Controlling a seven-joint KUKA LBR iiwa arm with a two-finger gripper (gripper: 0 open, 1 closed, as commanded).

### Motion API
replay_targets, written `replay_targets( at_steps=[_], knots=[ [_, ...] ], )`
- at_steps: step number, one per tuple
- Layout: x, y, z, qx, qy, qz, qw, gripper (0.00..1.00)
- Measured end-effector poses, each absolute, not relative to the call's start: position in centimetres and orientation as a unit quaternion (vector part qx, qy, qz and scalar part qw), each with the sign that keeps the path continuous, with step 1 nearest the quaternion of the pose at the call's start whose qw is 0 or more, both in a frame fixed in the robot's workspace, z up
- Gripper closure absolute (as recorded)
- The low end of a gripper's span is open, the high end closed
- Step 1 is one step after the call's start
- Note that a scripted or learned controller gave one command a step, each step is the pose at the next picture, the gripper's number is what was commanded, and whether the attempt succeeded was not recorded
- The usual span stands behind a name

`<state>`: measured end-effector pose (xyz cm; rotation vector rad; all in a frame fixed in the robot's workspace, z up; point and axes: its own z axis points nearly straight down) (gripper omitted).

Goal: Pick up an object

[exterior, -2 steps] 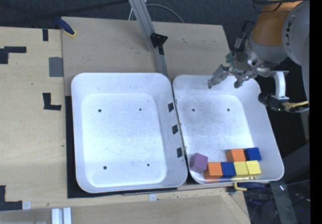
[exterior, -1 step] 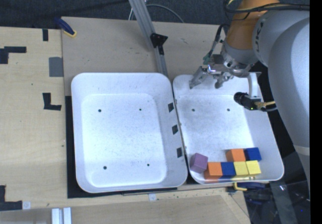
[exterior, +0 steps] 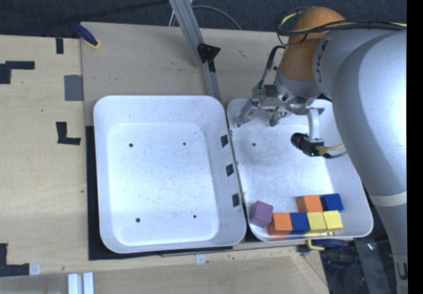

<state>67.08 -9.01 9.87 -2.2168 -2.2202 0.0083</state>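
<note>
Blocks: a cluster of small cubes lies at the near end of the right bin point(exterior: 344, 174), well apart from the claw; a purple block point(exterior: 262, 212) sits at the left of the group, touching or just beside an orange block point(exterior: 282, 221), with a blue block point(exterior: 299, 220) and two yellow blocks point(exterior: 325, 220) in the same row, and a second orange block point(exterior: 308, 204) and a second blue block point(exterior: 331, 202) behind them.
Claw: the claw point(exterior: 264, 113) hangs over the far left corner of the right bin, nothing between its fingers; whether they are spread or pressed together cannot be told from this angle.
Best target: probably the purple block, since its left side looks free while the others are packed against each other.
How to do it well: in my judgement, travel toward the near end of the bin, centre over the one block, turn the fingers so they straddle its free faces, then descend straight.
In the way: neighbouring cubes leave little room for a finger; the bin's near wall and the ridge shared with the left bin point(exterior: 106, 154) crowd the approach.
Around: the tabletop point(exterior: 132, 61) carries both bins, a slanted metal bar point(exterior: 185, 8) and black tape marks point(exterior: 65, 133) at left.
</note>
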Motion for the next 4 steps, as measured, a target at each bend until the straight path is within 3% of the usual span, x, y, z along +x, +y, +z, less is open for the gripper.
replay_targets(
  at_steps=[1,2,3,4],
  knots=[
    [60.9,-6.9,19.7,-0.707,-0.708,-0.0018,-0.001,0.00],
    [62.5,-7.7,19.8,-0.706,-0.708,-0.0001,0.000,0.00],
    [61.0,-6.7,19.1,-0.707,-0.707,0.0014,0.001,0.00],
    [57.5,-5.4,19.2,-0.707,-0.707,0.0013,0.001,0.00]
  ],
)
